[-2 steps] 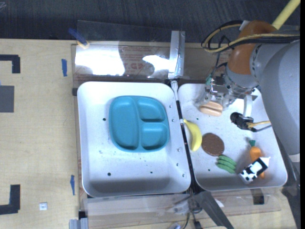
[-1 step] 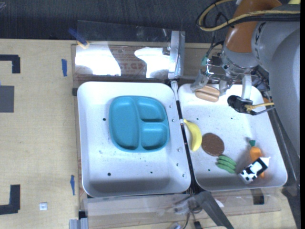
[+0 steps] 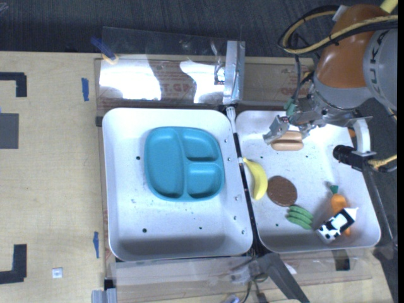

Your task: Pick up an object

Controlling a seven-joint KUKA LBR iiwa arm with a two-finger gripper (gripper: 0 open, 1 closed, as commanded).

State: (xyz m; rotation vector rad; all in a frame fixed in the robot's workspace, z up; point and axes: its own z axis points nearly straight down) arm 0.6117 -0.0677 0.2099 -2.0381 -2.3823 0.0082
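A wooden table (image 3: 44, 188) is seen from above, carrying two shallow white bins side by side. In the left bin (image 3: 120, 219) a blue plastic divided plate (image 3: 184, 163) lies near the middle. The right bin (image 3: 366, 229) holds a tan-and-pink toy hot dog (image 3: 288, 144) near its far edge, a yellow toy banana (image 3: 255, 178) against its left wall, a brown round disc (image 3: 282, 191) at the middle, a green ridged toy vegetable (image 3: 300, 216), a small orange toy carrot (image 3: 339, 201), and a black-and-white toy cow (image 3: 336, 225) toward the near right corner. The metal claw (image 3: 285, 126) is lowered directly over the hot dog. Whether it is clenched cannot be told, and no grasp is confirmed. The step in hand is judged to be the grasp; a closing and a straight lift would be called for next.
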